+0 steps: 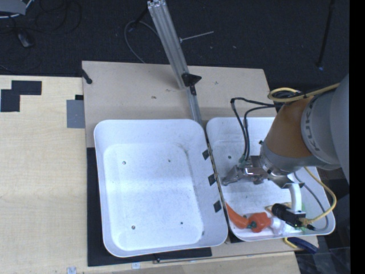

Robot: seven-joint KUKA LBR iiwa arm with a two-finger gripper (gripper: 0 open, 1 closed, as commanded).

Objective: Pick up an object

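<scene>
My gripper (227,179) reaches into the right bin (223,135) and hangs low near that bin's left wall, pointing left. An orange carrot-shaped piece (235,216) lies at the bin's front, below the gripper and apart from it. Just to its right sits a red rounded object (259,222), and a small white piece (276,226) rests beside that. Nothing shows between the gripper's tips.
The left bin (105,135) stands beside the right one, with black clips (211,179) along the shared wall. A slanted aluminium bar (171,41) rises behind the bins. The grey and orange arm (296,136) covers the right bin's right side.
</scene>
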